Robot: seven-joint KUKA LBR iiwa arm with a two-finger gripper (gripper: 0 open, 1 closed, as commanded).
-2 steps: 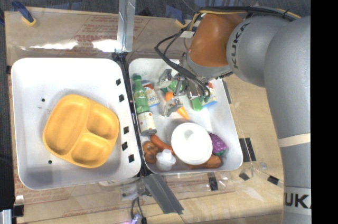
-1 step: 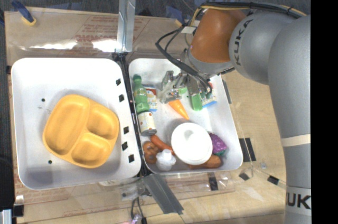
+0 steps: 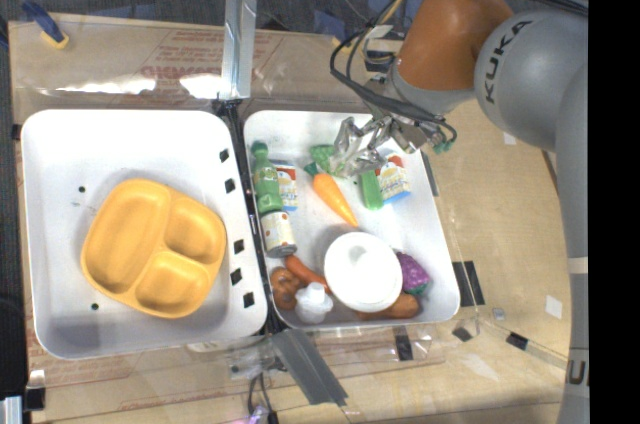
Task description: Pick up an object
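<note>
Right bin (image 3: 437, 232) holds a carrot (image 3: 335, 198), tip pointing lower right.

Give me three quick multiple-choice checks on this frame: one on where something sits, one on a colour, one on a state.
1. Where is the yellow tray?
A. In the left bin
B. In the right bin
C. On the bench outside both bins

2. What colour is the round lid near the front of the right bin?
A. Red
B. White
C. Black

3. How does the carrot lie?
A. Standing upright
B. Hanging from the gripper
C. Flat on the bin floor

Answers:
1. A, the tray rests alone on the floor of the left bin.
2. B, the lid is plain white, with sausages and a purple item around it.
3. C, it lies slanted on the floor, below the gripper hovering at the bin's far end.
</note>
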